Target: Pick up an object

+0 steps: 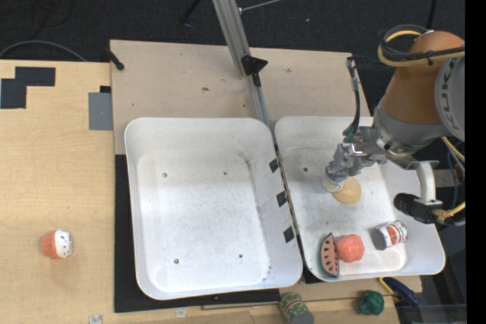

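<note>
down at the front edge of the bench, below the gripper [341,172] and nearest the lens, sit a small dark green lump [370,303] and a cylindrical thing [291,306], both outside the bins. inside the right bin [304,140], just below the gripper, lie a watermelon slice toy [329,254] and a red-orange ball [350,248] touching it, with a small red-and-white can [389,234] on its side to their right.

directly beneath the gripper, touching or nearly touching it, is a tan rounded object [348,192], bread-like in look; this seems the target. the gripper points down onto its upper left part, but from this angle i cannot tell how far apart the fingers stand, nor whether anything is held between them.

the step in hand looks like the descent or closing on that tan piece. to do it well, the fingers should straddle the widest part rather than the near edge, since the tool looks set off toward the object's upper left; a rounded thing caught off-centre may squirt out. close gently, then lift straight up.

far left of the gripper, the left bin [152,134] and a small red-and-white ball [57,244] beyond it are well apart from the work.
</note>
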Tool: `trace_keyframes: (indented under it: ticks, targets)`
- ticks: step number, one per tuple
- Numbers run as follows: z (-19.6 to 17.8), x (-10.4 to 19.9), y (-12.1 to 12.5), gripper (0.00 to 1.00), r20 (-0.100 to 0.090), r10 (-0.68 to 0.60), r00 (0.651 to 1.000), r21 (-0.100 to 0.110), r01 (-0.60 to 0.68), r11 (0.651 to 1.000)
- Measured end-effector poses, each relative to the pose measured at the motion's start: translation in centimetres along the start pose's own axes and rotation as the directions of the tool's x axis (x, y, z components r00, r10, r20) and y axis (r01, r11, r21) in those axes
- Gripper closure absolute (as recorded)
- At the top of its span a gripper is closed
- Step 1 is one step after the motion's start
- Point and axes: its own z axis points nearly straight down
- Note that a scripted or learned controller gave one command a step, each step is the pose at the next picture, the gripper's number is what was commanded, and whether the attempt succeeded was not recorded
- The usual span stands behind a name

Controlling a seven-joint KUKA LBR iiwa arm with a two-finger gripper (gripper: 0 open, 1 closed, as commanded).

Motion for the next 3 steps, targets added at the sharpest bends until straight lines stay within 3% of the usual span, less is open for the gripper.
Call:
trace_keyframes:
  ticks: [1, 2, 3]
  targets:
    - [-4.5, -0.1, 0.1, 1.00, 0.000, 0.000, 1.000, -0.001, 0.000, 1.000]
    - [-0.9, -0.1, 0.0, 1.00, -0.001, 0.000, 1.000, 0.008, 0.000, 1.000]
    - [-2.4, 5.1, -0.9, 1.00, -0.004, -0.004, 1.000, 0.005, 0.004, 1.000]
